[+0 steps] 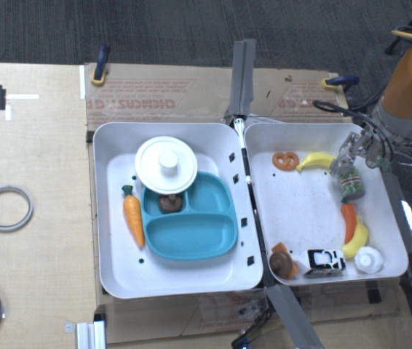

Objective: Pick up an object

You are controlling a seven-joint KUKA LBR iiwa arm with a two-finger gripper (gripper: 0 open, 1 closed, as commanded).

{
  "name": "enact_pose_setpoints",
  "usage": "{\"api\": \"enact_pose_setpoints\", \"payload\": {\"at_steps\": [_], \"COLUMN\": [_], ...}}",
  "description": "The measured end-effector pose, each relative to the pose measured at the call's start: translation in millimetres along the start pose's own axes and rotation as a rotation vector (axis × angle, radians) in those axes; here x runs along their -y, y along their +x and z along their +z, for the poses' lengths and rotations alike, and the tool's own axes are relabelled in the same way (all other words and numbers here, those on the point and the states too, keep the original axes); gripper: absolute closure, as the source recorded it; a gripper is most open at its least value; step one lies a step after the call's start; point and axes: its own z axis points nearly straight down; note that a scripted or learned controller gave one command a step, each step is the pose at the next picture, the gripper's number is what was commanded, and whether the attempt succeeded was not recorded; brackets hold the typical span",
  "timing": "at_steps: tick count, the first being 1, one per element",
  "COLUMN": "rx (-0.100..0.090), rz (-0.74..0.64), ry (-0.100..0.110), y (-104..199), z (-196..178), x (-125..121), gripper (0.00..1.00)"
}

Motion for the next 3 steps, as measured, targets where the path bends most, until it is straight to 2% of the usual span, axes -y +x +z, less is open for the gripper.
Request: {"api": "enact_pose_setpoints", "payload": {"at_steps": [1,2,3], "rx": [0.001,-0.002,-0.001], "rz": [0.062,0.509,0.550], "ry": [-0.001,0.002,0.001], "y": [51,46,60], "z": [-102,-37,-122], "x": [-29,4,-58], "gripper": [1.00,1.00,1.00]}}
